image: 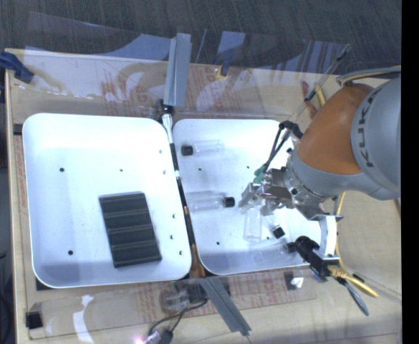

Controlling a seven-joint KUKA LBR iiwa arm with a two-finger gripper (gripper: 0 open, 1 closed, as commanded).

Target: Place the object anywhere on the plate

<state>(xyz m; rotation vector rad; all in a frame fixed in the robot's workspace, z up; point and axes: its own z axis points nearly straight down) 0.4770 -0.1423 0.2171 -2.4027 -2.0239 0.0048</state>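
While the wooden surface carries two shallow white bins side by side, the grey arm with its orange band comes in from 3 o'clock and hangs over the right bin. The left bin holds a dark ribbed plate, lying flat toward 6 o'clock of its floor with its long side tilted slightly off the bin's edges. Three clear plastic bottles with black caps lie in the right bin: one near 11 o'clock, on its side with its cap pointing to 9 o'clock; a second at about 9 o'clock of the bin floor, on its side with its cap toward 3 o'clock; and a third near the middle, just beside the arm's tip, with its cap at the 4 o'clock end. The pincer sits low over the middle of the right bin, close above that third bottle; whether it is apart or together I cannot tell, since metal parts and glare blur it. All three bottles are well apart from the plate.
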